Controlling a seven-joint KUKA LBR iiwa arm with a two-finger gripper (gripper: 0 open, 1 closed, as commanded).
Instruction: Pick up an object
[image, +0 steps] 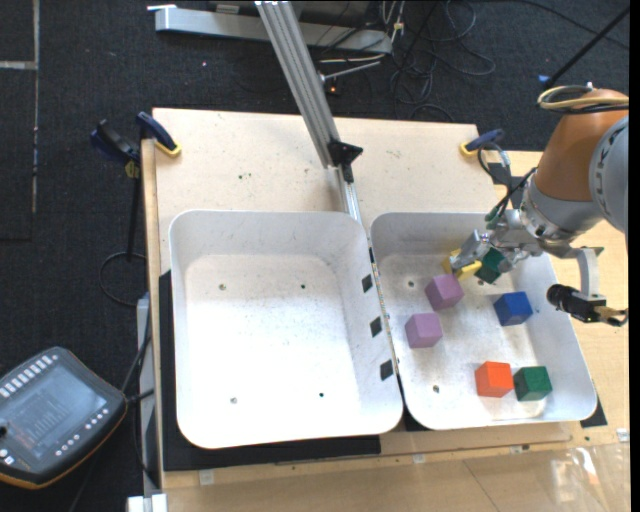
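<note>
A dark carpeted floor strewn with cables surrounds the pale desk (260, 160), on which two shallow white bins sit side by side. The left bin (190, 240) takes up the middle of the frame; the right bin (560, 340) holds the blocks.

The gripper (482, 262) is seen in the upper part of the right bin, at centre right of the frame. A dark green block (491, 265) appears lodged at its tip, with a yellow block (466, 266) touching on the left. Whether the fingers are closed on the green block or merely resting against it cannot be told.

Below and left lie two purple blocks, the upper one (443, 292) just beside the gripper, the lower one (423, 329) nearer the bin's middle. A blue block (513, 307) lies to the lower right; an orange block (493, 379) and a second green block (533, 382) sit touching near the bottom edge.

Trouble is likely if the hold is off-centre: the green block could twist out during lifting. The yellow block, being in contact, might be dragged along and then dropped.
</note>
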